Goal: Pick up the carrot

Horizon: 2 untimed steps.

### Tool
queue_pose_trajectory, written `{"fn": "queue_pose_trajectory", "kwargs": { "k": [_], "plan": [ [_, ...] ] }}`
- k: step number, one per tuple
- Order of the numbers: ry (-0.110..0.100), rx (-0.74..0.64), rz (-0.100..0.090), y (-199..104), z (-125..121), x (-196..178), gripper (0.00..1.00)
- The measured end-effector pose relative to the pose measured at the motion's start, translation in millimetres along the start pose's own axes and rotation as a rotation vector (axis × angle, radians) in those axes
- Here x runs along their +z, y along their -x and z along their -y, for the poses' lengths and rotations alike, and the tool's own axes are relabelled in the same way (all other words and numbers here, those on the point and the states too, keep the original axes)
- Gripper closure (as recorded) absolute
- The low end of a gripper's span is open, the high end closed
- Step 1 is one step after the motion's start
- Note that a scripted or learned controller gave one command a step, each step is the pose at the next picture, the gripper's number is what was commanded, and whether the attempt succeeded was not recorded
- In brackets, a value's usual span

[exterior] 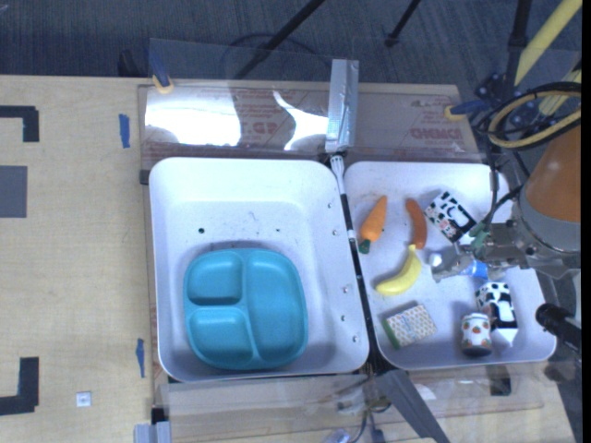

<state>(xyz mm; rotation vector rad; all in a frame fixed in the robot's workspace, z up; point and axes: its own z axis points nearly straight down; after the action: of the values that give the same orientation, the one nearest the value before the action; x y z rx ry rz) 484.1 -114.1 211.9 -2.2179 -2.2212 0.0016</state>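
Carrot [373, 220] lying loose in right bin [517, 353], left of banana [401, 274]. Gripper [450, 262] hovering right of banana, low, probably lining up. Can't tell how open, nothing visibly held.

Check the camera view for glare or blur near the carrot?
Camera view: strong glare on the clear panel behind the bins, none on the carrot, which reads sharp under even light with soft shadows; the gripper area is cluttered and slightly soft, and the orange band at the right edge is blurred.
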Motion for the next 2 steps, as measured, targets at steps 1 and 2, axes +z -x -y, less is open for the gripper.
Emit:
{"fn": "queue_pose_trajectory", "kwargs": {
  "k": [1, 2],
  "plan": [
    [0.0, -0.002, 0.0, -20, 5, 65, 0.0],
    [0.004, -0.066, 0.002, 49, -50, -13, 0.0]
  ]
}}
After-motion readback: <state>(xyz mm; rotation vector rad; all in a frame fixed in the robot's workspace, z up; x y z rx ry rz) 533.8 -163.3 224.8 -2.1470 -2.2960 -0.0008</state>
